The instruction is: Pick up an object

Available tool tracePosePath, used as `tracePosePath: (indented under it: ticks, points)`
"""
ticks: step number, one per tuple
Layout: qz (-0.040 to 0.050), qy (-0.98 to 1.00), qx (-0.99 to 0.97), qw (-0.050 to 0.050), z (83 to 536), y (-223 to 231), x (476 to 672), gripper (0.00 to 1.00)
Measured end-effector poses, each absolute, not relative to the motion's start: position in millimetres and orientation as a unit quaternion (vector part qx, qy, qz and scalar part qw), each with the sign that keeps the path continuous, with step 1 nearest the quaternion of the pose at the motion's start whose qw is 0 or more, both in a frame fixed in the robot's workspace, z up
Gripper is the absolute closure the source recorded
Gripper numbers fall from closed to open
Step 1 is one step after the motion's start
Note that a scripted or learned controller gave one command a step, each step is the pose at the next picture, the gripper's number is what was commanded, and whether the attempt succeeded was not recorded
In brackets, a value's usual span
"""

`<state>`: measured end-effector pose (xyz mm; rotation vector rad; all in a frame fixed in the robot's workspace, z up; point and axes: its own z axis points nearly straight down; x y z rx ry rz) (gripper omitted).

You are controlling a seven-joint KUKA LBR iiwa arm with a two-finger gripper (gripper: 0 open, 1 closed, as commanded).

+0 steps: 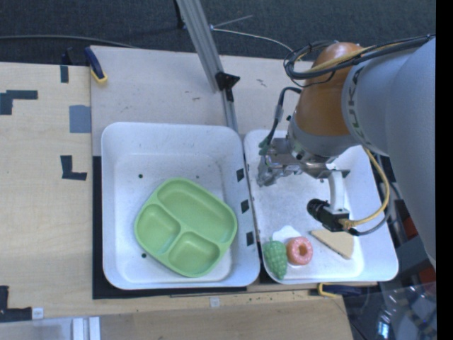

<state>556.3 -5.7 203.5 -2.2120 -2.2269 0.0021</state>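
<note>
Robot hand (267, 176) hovers low over the right bin (379, 261), near its left wall; whether it is open or closed cannot be told. A pink doughnut (300, 250), green toy (275, 258) and tan wedge (336, 242) lie nearer the front. Judged: approach stage; next, move forward and descend.

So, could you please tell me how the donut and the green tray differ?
The donut is small, round and pink; the green tray is much larger, with three compartments. The donut lies in the right bin, by its near edge; the tray is in the left bin. Both rest flat, untouched.
</note>
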Motion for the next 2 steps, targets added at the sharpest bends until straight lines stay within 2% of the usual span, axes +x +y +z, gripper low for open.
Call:
tracePosePath:
  ticks: [2]
  points:
    - [0.0003,-0.710,-0.704,0.001,204,92,564.9,1.00]
